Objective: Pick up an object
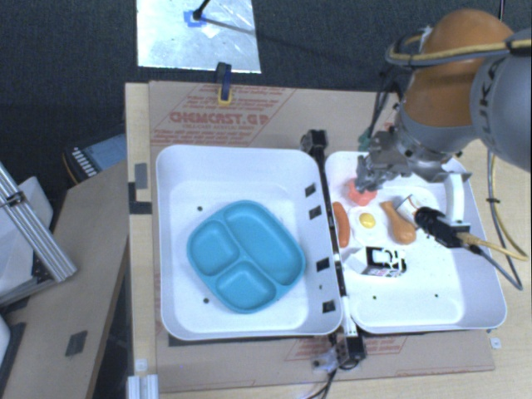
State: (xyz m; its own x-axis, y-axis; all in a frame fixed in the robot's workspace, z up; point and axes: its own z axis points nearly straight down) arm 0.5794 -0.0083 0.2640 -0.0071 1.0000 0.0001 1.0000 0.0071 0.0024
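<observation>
Cardboard-topped bench (249, 110) over dark carpet; gripper (371, 177), grip state unclear, above a red-pink toy (361, 196) at the right bin's (432, 310) upper-left corner

bg: dark carpet floor (66, 56) | poss. foil sheet (198, 23) | cardboard bench top (249, 110)

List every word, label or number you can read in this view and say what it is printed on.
"CHEMCAST GP", in red, reads roughly so on the brown protective sheet behind the left bin; the last letters are blurred.
Fainter red print on the same sheet at the front edge: too blurred to read.
Black-and-white item in the right bin: markings too small to read.
</observation>
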